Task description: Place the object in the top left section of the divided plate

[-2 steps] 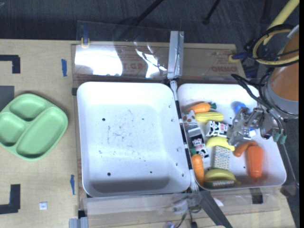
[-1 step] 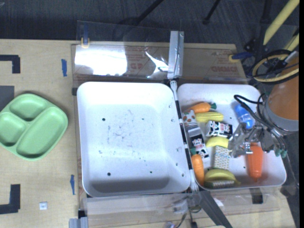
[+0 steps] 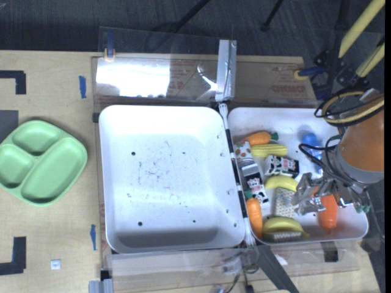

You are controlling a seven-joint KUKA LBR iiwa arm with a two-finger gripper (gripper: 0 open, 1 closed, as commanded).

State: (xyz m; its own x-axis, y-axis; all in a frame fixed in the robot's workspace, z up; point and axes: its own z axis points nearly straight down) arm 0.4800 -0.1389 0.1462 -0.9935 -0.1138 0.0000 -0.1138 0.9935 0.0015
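Observation:
The green divided plate lies on the wooden bench at the far left, outside both bins. It has two small sections on its upper and left side and one large section at the lower right. My gripper hangs low over the right bin, among the toy foods. It is just left of an orange piece and right of a beige textured piece. The orange-banded wrist covers the bin's right side.
The right bin holds several toy foods: a carrot, corn, a blue piece, a banana, and a yellow-green piece. The left white bin lies between the gripper and the plate. Cables loop at the right.

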